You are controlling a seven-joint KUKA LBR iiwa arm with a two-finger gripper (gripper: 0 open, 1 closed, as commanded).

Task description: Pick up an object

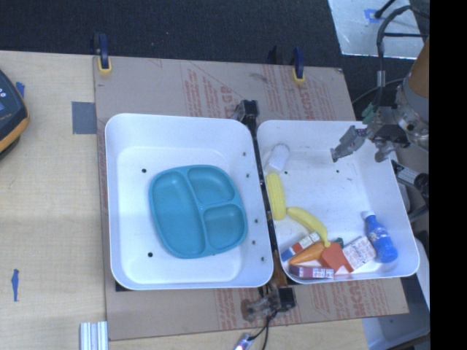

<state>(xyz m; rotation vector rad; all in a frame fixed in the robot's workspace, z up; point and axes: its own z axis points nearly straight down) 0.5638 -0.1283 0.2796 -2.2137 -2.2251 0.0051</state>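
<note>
My gripper [363, 149] hovers over the far right part of the right bin [343, 195]. Its fingers [344, 146] stand open with nothing between them. Below it lie a yellow corn cob [275, 195], a banana [307, 222], a small white cup [278, 157] and a blue bottle [380, 238]. At the bin's near edge is a heap with an orange carrot [309, 252], a red block [336, 257], a small carton [360, 251] and a red-and-white packet [311, 272]. None of these touch the gripper.
The left bin [131, 195] holds a blue divided plate [198, 210]. A ridge [257, 188] separates the two bins. Clamps [104, 53] pin the cardboard base at the back. A dark device [9, 111] lies at the far left edge.
</note>
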